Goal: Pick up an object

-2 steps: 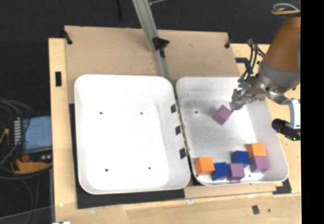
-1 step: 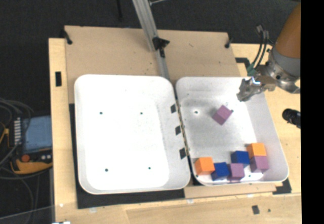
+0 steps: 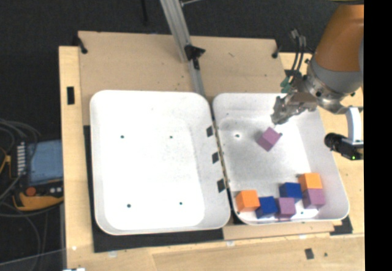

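Purple and tilted, a small cube [image 3: 268, 139] lies alone on the floor of the right-hand shallow white bin [image 3: 245, 118], toward that bin's far half, near the far right part of the tan wooden worktop [image 3: 141, 61]. I see the tool [image 3: 282, 111] just above and to the right of it, close but apart from it; whether the tool is spread or closed I cannot tell, and nothing shows in its grip. Along the bin's near edge sits a cluster: two orange cubes [image 3: 247, 200], two blue cubes [image 3: 267, 206] and two more purple cubes [image 3: 286, 206]. The left-hand white bin [image 3: 150, 159] lies beside it, their edges touching.
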### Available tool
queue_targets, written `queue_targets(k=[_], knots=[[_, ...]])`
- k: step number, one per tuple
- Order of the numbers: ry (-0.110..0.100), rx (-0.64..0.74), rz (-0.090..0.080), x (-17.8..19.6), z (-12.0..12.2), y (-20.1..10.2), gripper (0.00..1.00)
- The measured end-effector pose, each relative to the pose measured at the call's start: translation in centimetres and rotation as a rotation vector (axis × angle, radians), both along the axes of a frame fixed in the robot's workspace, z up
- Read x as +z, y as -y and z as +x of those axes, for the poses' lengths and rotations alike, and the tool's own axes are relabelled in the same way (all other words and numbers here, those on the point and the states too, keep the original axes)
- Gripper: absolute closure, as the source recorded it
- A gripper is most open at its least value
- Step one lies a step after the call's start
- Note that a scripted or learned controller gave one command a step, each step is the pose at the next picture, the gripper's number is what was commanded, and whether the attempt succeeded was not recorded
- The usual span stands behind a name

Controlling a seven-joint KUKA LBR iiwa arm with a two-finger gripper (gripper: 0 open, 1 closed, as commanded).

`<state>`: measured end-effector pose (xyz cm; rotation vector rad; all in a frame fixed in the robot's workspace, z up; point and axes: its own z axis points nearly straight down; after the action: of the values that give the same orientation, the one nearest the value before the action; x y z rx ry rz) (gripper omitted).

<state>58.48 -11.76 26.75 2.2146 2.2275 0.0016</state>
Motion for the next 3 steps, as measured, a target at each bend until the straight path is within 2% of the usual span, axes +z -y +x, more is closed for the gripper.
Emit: queue_targets(k=[2,3], knots=[[-0.002,0.000,0.000,-2.7,-0.9,-10.0,1.00],[-0.001,0.003,0.002,-2.0,-1.6,-16.0,1.00]])
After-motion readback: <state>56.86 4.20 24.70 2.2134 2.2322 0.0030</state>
